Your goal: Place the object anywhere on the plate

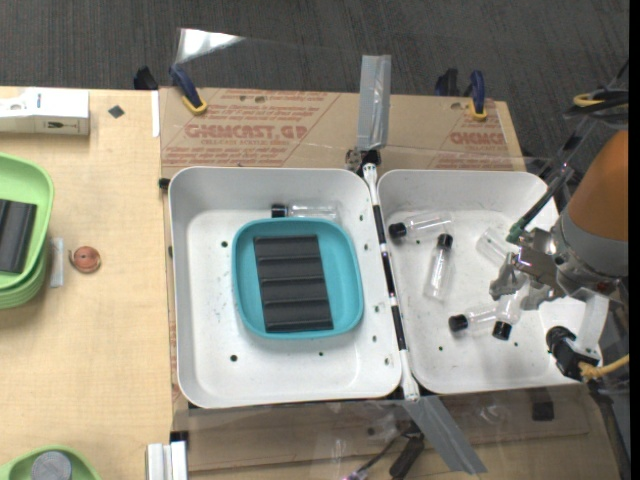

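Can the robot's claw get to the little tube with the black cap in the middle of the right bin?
Probably yes. The claw hangs over the right bin, and the tube lies flat just beside it with bare bin floor between them and nothing on top.

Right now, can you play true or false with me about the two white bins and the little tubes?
1. A teal plate sits in the left bin. True.
2. The plate holds a red ball. False: it holds a black ribbed block.
3. Several clear vials with black caps lie in the right bin. True, for example one vial near the middle.
4. The end effector is over the left bin. False: it is over the right bin, near the vials.
5. One vial lies in the left bin, beside the plate's far edge. True.
6. All the vials are already on the plate. False: none lies on it.
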`<state>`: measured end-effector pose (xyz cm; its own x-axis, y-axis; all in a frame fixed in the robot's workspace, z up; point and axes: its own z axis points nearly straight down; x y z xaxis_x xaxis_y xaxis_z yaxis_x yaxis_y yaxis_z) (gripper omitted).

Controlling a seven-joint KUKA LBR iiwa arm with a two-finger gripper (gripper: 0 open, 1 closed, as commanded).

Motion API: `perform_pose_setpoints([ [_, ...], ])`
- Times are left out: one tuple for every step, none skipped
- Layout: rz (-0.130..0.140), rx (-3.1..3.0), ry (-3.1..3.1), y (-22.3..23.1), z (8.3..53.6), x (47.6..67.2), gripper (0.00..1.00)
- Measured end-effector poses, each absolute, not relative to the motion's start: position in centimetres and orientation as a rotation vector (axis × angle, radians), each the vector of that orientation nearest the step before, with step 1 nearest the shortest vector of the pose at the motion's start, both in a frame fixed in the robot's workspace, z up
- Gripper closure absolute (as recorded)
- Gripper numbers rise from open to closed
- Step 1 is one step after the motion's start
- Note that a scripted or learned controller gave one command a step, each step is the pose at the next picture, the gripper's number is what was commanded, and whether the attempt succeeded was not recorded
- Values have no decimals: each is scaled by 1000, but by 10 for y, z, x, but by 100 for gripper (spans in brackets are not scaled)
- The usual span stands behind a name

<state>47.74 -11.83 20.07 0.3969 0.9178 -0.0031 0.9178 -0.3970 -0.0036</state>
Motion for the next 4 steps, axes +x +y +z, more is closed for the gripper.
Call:
perform_pose_setpoints([
  [5,-2503,-1895,-67,190,477,100],
  [5,-2354,-2078,-21,198,478,100],
  [6,-2114,-2322,27,219,494,100],
  [6,-2114,-2322,27,219,494,0],
])
